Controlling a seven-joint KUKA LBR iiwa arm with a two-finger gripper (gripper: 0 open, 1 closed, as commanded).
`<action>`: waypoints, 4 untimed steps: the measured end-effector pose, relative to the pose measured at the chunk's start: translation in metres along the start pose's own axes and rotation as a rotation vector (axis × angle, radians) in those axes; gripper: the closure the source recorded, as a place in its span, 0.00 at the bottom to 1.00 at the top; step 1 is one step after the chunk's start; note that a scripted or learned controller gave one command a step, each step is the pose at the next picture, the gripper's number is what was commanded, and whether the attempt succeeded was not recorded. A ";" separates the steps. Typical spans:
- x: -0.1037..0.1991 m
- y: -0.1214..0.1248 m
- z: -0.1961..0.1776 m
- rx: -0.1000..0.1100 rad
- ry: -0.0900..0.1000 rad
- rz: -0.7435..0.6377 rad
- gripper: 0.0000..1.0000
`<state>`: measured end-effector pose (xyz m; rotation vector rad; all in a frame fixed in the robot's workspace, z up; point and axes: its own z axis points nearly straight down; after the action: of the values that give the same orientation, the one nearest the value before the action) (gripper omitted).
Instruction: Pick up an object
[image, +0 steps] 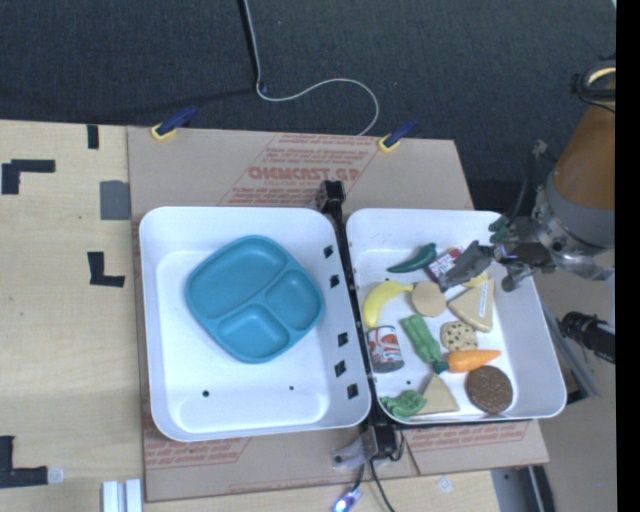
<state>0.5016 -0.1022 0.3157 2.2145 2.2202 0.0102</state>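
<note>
My gripper (489, 270) hovers over the upper right part of the right bin (530, 330), open, with nothing between its fingers. Just below it lies a pale cheese wedge (474, 306). Beside its left finger (465, 265) are a small dark-red packet (440, 266) and a green chili (411, 260). Further toys in this bin: a banana (382, 298), a tan round piece (428, 299), a chip cookie (457, 335), a carrot (472, 359), a green pickle (421, 338), a can (385, 347) and a brown patty (489, 388).
The left bin (165, 330) holds a blue divided plate (255, 297). A sandwich triangle (438, 396) and a green leaf (403, 404) lie at the right bin's front edge. The black divider (345, 300) runs between the bins. The arm (590, 190) enters from the right.
</note>
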 end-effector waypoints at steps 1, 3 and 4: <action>0.000 0.001 -0.002 0.011 -0.001 0.000 1.00; 0.094 -0.015 -0.220 0.007 0.001 -0.007 1.00; 0.232 -0.012 -0.218 0.010 0.002 -0.015 1.00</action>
<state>0.4873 0.1295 0.5338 2.2041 2.2423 0.0003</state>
